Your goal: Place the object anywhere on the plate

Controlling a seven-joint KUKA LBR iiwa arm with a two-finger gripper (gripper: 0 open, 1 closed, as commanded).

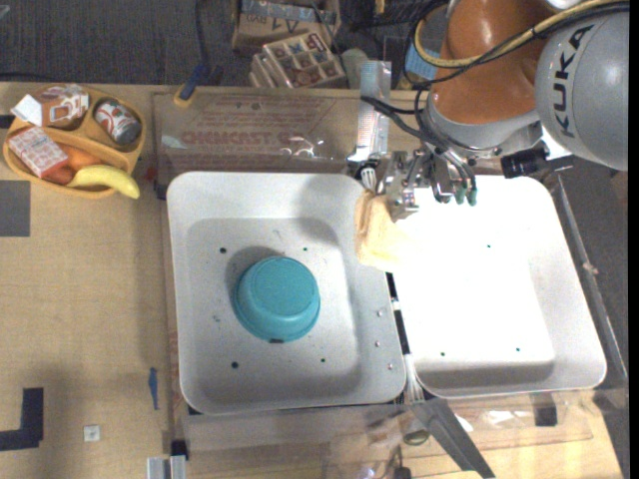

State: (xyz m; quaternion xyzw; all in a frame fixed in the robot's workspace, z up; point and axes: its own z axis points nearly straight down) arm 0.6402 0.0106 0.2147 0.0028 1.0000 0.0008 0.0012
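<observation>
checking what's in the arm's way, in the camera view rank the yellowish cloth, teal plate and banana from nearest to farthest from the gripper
1. Yellowish cloth: hanging right at the gripper, over the gap between the two bins.
2. Teal plate: lying in the left bin, down and left of the gripper.
3. Banana: in the orange tray at the far left of the bench.

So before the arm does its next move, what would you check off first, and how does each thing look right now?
1. Object in the claw: ok, a pale yellow soft object hangs from it.
2. Grip secure: cannot tell, the contact point is hidden by the wrist hardware.
3. Target present: ok, the teal plate sits in the left bin.
4. Object over the plate: not ok, it hangs at the seam between the bins, to the plate's upper right.
5. Plate surface free: ok, nothing lies on it.
</observation>
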